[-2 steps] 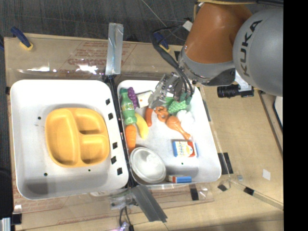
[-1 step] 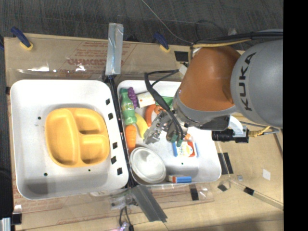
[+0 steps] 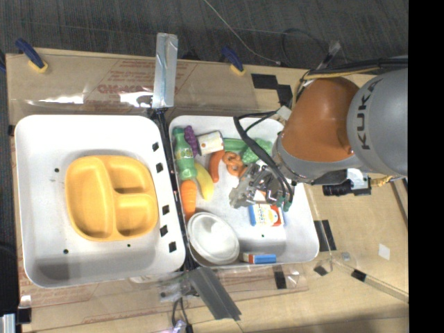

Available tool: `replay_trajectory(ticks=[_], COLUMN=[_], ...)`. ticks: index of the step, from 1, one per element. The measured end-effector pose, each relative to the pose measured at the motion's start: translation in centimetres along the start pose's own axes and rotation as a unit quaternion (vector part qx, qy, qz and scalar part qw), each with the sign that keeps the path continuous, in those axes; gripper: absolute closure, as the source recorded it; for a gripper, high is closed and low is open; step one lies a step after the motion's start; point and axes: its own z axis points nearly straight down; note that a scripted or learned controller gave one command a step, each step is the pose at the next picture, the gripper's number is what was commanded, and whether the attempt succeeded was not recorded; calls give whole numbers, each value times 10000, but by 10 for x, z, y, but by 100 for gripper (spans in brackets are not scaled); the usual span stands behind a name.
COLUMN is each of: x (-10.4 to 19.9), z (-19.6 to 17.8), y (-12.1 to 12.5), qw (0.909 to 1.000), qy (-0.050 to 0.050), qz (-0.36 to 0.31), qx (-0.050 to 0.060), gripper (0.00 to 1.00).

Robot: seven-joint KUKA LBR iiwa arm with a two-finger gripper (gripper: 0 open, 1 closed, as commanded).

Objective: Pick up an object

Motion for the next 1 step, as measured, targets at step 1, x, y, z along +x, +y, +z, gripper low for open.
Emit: replay_trajectory(ticks=[1], x=[-70], z=[-62], y=[5], qw=[9953], qy=[-30], qz=[967], qx=[-3], gripper=[100])
